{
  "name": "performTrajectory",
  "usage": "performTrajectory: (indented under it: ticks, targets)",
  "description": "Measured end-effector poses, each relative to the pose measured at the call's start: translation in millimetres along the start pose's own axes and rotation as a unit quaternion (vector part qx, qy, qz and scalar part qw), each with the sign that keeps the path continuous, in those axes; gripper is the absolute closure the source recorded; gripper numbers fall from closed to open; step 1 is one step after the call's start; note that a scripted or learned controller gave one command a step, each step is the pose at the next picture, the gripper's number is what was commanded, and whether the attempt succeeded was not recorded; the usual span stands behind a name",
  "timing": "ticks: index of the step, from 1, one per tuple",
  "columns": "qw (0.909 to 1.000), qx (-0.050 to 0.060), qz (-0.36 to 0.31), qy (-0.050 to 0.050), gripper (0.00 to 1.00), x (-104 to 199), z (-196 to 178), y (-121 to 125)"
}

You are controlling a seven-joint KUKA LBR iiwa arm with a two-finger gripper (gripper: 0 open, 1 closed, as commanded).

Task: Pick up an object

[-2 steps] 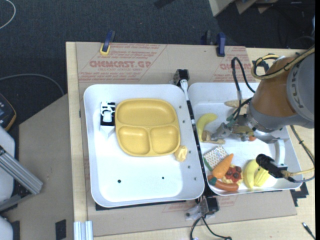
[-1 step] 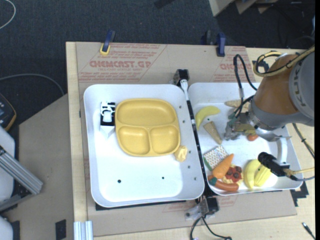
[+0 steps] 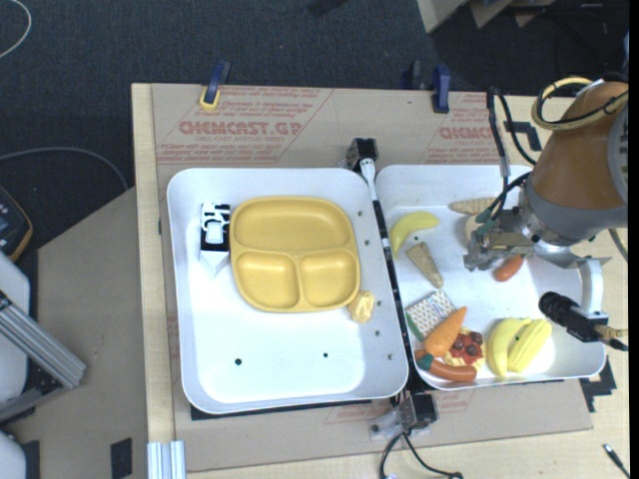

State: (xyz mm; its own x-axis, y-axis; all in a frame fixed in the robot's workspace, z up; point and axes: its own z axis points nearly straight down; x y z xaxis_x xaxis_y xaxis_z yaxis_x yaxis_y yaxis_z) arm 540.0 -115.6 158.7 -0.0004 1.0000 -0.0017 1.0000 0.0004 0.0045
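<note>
Right, you're watching the gripper (image 3: 496, 249) hovering low over the orange sausage (image 3: 509, 267) in the right bin (image 3: 451, 179), presumably lining up a grasp; finger state unclear.

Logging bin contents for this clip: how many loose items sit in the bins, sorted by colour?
Yellow: 4 – divided plate, small lump, banana, banana bunch
Orange/red: 3 – carrot, sausage, piece at gripper
Tan: 2 – cone, pale piece
Total: 9

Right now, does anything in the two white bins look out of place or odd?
Mostly tidy. One oddity: a small pale yellow toy piece lies in the left white bin, against the lower right corner of the yellow three-compartment tray, while all other toy food lies in the right white bin.
</note>
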Motion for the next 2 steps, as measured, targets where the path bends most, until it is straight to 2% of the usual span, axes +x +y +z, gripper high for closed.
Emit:
performTrajectory:
  ticks: [1,2]
  targets:
    - [1.0000,-0.002,-0.001,0.000,1.00,4.1,-62.2,6.8]
    - [1.0000,0.000,0.000,0.000,1.00,4.3,-66.5,7.7]
